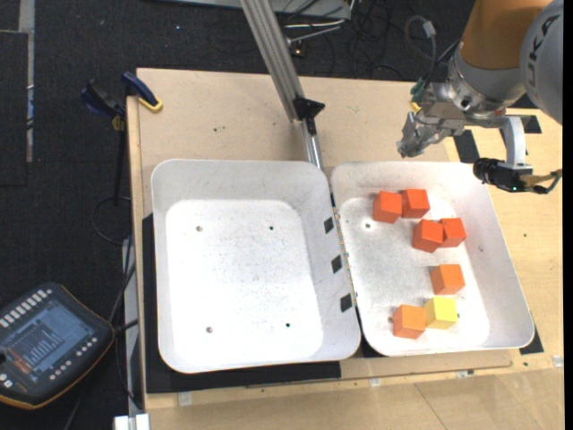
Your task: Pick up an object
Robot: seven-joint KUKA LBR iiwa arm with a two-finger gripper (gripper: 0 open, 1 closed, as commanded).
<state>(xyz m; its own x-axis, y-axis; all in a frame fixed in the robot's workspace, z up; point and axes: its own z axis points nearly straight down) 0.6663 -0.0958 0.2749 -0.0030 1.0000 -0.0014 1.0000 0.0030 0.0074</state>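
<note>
The right bin (pixel 501 267) holds several orange blocks and one yellow block. Two orange blocks (pixel 400 205) touch near the bin's back. Another pair (pixel 439 233) lies just right of them. A single orange block (pixel 447 279) sits lower down. At the front, a yellow block (pixel 443 312) touches an orange block (pixel 409 321). My gripper (pixel 412 143) hangs above the back rim of the right bin, up and slightly right of the rear pair of blocks, with nothing seen in it.
The left bin (pixel 179 240) lies beside the right one. A slanted metal pole (pixel 277 61) crosses the back of the bench. A teach pendant (pixel 45 339) rests at the lower left. Blue clamps (pixel 116 97) sit at the bench's back left corner.
</note>
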